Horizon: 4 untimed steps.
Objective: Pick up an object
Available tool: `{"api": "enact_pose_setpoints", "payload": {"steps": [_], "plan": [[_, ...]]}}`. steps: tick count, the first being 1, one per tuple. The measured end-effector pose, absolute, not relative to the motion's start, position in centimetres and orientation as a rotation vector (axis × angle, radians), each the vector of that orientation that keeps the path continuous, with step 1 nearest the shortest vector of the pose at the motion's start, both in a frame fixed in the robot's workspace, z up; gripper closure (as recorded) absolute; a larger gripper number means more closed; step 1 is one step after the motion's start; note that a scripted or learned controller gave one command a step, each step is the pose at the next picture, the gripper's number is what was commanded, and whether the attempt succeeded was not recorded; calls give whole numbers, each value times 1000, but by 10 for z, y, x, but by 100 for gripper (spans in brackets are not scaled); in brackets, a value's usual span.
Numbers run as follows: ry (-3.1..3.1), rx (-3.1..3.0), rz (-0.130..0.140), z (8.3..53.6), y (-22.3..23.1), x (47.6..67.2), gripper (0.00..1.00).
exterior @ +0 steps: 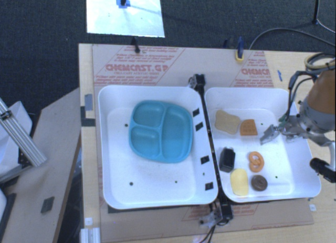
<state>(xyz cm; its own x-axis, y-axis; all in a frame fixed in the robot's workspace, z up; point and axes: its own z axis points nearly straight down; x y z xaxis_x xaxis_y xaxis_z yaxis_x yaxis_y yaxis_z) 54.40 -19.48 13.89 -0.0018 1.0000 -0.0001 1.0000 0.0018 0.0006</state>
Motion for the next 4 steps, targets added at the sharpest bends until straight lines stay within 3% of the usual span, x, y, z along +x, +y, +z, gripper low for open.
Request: {"api": "enact_pose_setpoints", "payload": {"steps": [1,2,4], "plan": [[2225,2221,-1,87,-194,544,0],[2220,2218,2,100,-195,545,100],[2223,2212,3,206,-199,554,100]]}}
